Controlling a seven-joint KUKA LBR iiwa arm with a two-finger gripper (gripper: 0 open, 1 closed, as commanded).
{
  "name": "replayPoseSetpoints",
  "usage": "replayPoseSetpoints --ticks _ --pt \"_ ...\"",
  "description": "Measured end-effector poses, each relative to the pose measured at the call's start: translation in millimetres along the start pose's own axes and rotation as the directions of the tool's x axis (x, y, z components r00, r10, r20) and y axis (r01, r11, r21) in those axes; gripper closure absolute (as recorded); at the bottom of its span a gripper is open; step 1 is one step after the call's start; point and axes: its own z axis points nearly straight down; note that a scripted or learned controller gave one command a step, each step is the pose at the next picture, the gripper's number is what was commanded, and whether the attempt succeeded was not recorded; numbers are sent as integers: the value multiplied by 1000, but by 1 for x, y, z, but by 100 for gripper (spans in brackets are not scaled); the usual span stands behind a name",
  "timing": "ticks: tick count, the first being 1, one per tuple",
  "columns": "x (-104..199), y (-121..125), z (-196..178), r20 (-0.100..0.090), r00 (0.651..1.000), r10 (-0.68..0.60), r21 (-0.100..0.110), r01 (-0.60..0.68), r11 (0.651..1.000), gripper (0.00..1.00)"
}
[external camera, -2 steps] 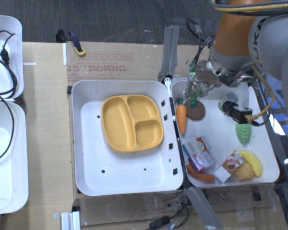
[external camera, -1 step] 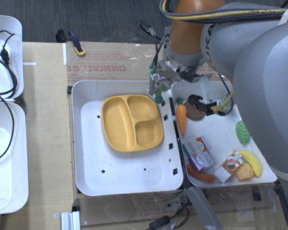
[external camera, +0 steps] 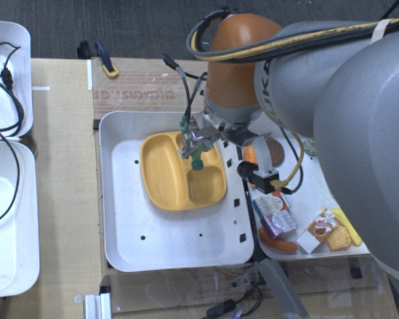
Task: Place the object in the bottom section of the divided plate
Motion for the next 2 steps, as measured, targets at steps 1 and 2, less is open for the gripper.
replayPoseSetpoints --ticks 1,2 --pt "43 28 -33 1 984 177 0 -177 984 100" --pt "43 28 -33 1 984 176 0 -176 984 0"
